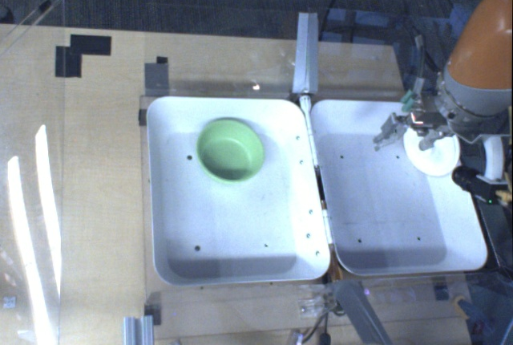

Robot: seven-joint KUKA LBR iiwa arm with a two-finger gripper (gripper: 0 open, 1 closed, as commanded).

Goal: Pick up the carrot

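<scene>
My gripper (408, 136) hangs over the far right part of the right bin (385, 207), below the arm's orange band (483, 42). Its two fingers (387, 132) stand apart, open, and bare bin floor shows between them. Just right of the fingertips a white round dish (435, 159) lies on the bin floor, partly covered by the wrist. The arm hides the bin's far right corner.
A green bowl (231, 148) sits upright in the far half of the left bin (200, 247). A metal divider (317, 175) runs between the two bins. Cables trail behind the right bin near the arm.
</scene>
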